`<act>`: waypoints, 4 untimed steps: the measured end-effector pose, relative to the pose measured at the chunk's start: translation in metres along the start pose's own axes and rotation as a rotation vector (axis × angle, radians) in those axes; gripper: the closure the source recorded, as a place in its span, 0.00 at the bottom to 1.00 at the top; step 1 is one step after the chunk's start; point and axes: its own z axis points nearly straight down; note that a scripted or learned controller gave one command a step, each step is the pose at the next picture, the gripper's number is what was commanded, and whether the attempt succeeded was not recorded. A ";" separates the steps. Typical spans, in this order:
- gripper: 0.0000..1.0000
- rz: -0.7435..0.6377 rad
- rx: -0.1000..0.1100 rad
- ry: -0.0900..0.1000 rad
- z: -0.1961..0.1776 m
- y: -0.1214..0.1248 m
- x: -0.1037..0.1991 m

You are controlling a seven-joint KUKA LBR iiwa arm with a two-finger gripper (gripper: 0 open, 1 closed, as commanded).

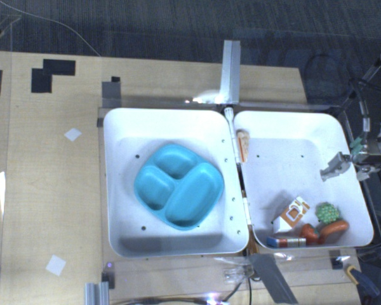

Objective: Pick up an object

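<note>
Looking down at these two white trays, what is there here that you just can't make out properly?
- Gripper, camera view: small and grey at the right bin's edge; open or shut is unclear.
- Arm: cut off by the picture's right edge.
- Small box: its orange print is too small to read.
- Marker and orange-red pieces: huddled against the near wall, shapes hard to separate.
- Slim object by the divider: too small to identify.
</note>
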 end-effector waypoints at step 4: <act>0.00 -0.804 -0.006 -0.006 0.142 0.059 0.055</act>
